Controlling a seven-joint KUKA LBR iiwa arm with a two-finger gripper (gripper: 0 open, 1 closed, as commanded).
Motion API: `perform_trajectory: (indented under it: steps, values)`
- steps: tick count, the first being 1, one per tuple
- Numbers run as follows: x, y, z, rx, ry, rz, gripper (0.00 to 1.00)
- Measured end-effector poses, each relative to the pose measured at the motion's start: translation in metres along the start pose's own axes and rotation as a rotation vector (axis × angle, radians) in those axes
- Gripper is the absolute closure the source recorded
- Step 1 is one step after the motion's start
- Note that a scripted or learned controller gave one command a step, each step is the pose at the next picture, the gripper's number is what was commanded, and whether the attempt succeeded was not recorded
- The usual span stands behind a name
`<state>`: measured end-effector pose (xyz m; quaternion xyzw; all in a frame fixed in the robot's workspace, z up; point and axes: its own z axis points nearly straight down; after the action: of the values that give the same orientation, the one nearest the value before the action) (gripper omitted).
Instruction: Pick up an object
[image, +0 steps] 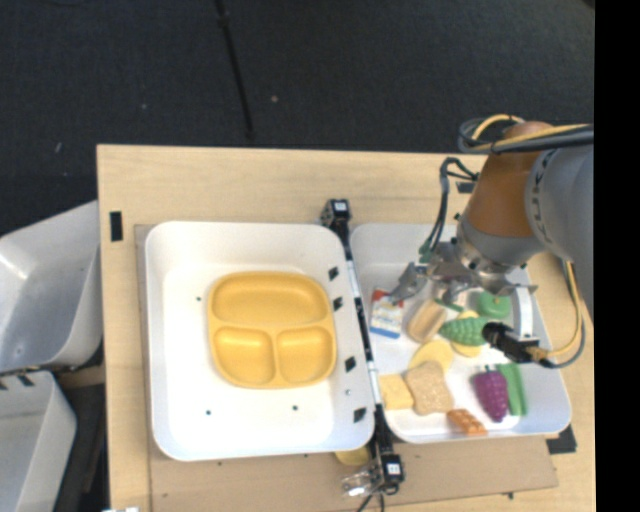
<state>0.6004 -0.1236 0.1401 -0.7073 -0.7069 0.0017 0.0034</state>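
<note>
Gripper (432, 287) low in right bin (390, 240), finger state impossible to tell. Bread roll (427, 320) just below it, touching green leaf toy (465, 330). Descend centred on roll, avoid leaf, close firmly before lifting.

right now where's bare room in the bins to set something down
Left bin: bare floor rings the yellow divided plate, widest along the left wall and the near edge. Right bin: crowded with toy food below the claw; its far-left corner is bare.
</note>
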Motion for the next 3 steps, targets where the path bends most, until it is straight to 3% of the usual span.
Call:
perform_trajectory:
  steps: [1,2,3]
  values:
    - [0.005,-0.072,0.041,-0.004,-0.002,0.000,0.00]
    - [-0.112,-0.078,-0.027,-0.014,-0.011,0.008,0.00]
    - [-0.106,-0.113,0.025,-0.004,-0.002,0.001,0.00]
